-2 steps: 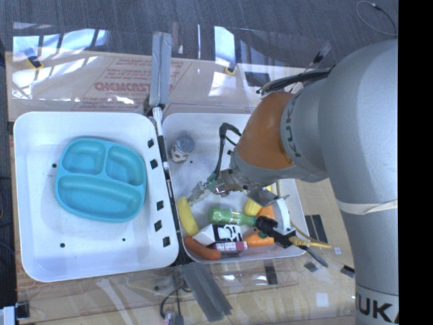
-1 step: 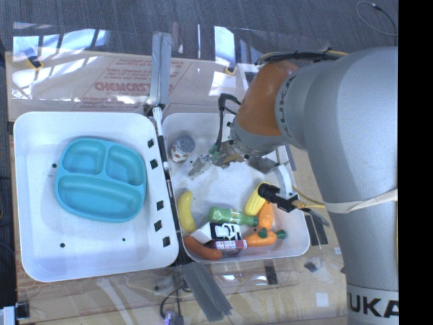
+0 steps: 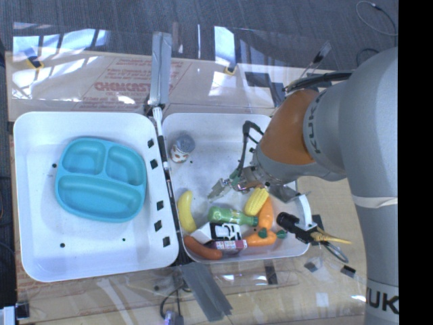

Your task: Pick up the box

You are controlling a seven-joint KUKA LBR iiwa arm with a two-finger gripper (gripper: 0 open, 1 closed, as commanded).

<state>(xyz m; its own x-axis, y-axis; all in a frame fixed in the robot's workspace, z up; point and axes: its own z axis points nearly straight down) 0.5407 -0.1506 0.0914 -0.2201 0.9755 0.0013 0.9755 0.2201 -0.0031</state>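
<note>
While the grey arm (image 3: 352, 127) reaches in from the view's right, its orange band (image 3: 289, 137) hangs over the right bin (image 3: 210, 137), and the claw (image 3: 223, 185) sits low above the middle of that bin's floor. Whether the claw is spread or pressed together cannot be told from this angle.

The box (image 3: 226, 231), dark with white markings, lies below the claw in the view, toward the bin's near wall and apart from the claw. Between the claw and the box a green bottle-shaped toy (image 3: 232, 215) lies on its side, touching the box's upper edge. Just to the view's right of the claw, and a little lower, is a yellow ear of corn (image 3: 256, 200), close by the claw. Below the corn, an orange carrot (image 3: 266, 225) lies beside the box, on the box's right in the view. To the lower left of the claw, a yellow banana (image 3: 185, 210) lies lengthwise along the bin's left wall. Farthest below the claw, past the box, a reddish-brown sausage (image 3: 201, 248) rests by the near wall, at the box's lower left corner. Up and to the left of the claw, well apart from it, a small round pale thing with a grey top (image 3: 180, 149) stands near the left wall; what it is cannot be told.

Far to the view's left of the claw, the left bin (image 3: 34, 242) holds a blue plate (image 3: 101, 179) with three compartments, lying flat.
</note>
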